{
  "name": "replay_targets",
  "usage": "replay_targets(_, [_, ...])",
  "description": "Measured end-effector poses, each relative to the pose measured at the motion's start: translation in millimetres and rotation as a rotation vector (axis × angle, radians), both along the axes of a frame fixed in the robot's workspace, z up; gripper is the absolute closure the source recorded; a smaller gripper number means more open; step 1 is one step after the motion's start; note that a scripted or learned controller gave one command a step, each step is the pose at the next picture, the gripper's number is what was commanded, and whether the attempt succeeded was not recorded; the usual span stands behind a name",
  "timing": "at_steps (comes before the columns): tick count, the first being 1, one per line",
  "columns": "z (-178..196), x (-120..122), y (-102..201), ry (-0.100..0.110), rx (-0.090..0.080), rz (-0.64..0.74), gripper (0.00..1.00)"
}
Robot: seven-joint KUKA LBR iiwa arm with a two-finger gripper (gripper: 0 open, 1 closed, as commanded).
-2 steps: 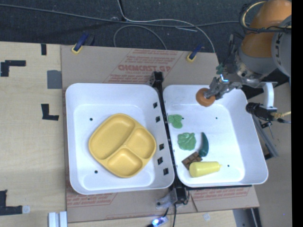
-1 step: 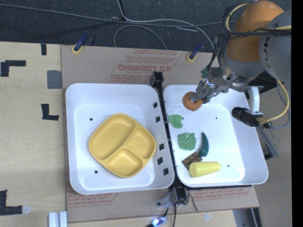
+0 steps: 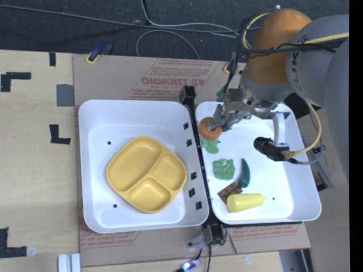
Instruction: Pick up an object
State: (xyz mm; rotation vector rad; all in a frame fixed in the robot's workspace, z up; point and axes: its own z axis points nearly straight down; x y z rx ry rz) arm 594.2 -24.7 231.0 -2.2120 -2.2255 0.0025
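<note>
Camera view: the grey arm with its orange band reaches in from the right, and the end effector (image 3: 218,119) sits low over the far left corner of the right white plastic bin (image 3: 295,205). A small round orange toy piece (image 3: 210,130) lies right at its tip, close against the bin's left wall; whether the tips are apart, together or clamped on it I cannot tell.

Just below lie a small green scrap (image 3: 211,147), a crumpled green leaf-like toy (image 3: 223,168), a dark green pepper-shaped toy (image 3: 244,174), a brown block (image 3: 229,191) and a yellow plastic bottle-shaped toy (image 3: 245,202). The left white bin (image 3: 91,118) holds a yellow divided plate (image 3: 147,174).

The risk, as I judge it: the orange piece is crowded by the wall, so one tip may strike the rim or the piece may roll aside and slip out on lifting.
</note>
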Motion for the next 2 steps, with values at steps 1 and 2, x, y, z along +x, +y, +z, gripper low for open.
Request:
replay_targets(1, [0.3, -31.5, 45.0, 0.000, 0.000, -0.001, 1.00])
replay_targets(2, [1.3, -55.6, 89.6, 0.000, 0.000, 0.000, 1.00])
